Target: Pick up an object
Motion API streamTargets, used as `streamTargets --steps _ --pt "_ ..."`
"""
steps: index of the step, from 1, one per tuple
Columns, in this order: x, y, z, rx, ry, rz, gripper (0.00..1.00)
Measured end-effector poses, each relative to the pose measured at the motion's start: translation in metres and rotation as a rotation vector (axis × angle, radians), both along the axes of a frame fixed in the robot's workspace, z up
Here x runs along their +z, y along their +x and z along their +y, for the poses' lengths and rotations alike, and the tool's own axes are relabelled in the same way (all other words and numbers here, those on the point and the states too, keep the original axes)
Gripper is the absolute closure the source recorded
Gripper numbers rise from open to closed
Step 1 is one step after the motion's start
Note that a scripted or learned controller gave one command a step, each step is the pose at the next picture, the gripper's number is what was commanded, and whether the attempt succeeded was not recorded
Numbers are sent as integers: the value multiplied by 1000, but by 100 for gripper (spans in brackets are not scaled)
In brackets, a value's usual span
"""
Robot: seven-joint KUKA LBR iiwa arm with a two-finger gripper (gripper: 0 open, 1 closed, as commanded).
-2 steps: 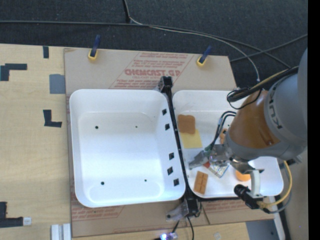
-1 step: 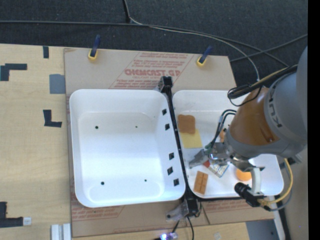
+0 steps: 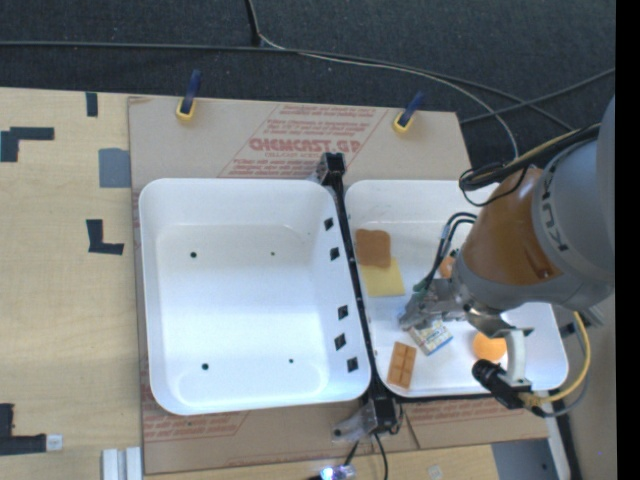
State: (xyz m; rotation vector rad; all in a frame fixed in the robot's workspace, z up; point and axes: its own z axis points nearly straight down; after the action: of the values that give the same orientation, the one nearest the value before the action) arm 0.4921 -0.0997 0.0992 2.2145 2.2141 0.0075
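The wooden tabletop (image 3: 60, 268) carries a cardboard sheet (image 3: 300, 138) held by two yellow clamps (image 3: 186, 108), with dark carpet (image 3: 120, 18) behind. The jaws (image 3: 425, 313) hang low inside the right bin (image 3: 400, 203); whether they are open I cannot tell. Just beneath them lies a small card (image 3: 436, 340), beside them a brown wafer (image 3: 402, 365), behind them a yellow sponge (image 3: 383, 278). The left bin (image 3: 160, 208) lies well apart.

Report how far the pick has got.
Done: the gripper is down in the right bin, over a small pale object. In hand: nothing visibly held. Left: grasp and lift; the brown block, yellow sponge, waffle-like piece and orange object all lie in that bin.
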Motion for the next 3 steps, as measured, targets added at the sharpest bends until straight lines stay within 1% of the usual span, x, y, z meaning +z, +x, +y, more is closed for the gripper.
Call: streamTargets --steps 1,2,3 --pt "0 0 0 0 0 0 0" --pt "-12 -6 -35 1 4 4 0" --pt "-12 22 -53 2 4 7 0"
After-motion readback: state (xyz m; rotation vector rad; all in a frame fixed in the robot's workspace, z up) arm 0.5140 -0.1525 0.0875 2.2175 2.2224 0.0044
